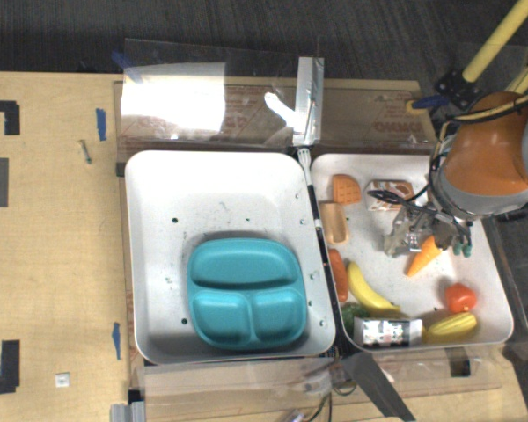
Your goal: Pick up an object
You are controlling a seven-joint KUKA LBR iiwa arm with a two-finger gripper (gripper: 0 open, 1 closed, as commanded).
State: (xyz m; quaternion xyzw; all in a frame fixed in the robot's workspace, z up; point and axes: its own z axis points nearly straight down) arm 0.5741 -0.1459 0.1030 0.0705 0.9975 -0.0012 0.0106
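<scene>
My gripper hangs low in the middle of the right bin, reaching in from the right under the orange wrist band. An orange carrot lies just to its right and slightly nearer, touching or almost touching it. A yellow banana lies in front of it to the left. A red tomato and a yellow pepper-like piece sit at the near right. A small can lies on its side along the front wall.
The left bin holds a teal divided plate. Along the right bin's left wall sit an orange bread-like piece, a tan block, a red piece and something green. A dark-and-white item lies behind the gripper.
</scene>
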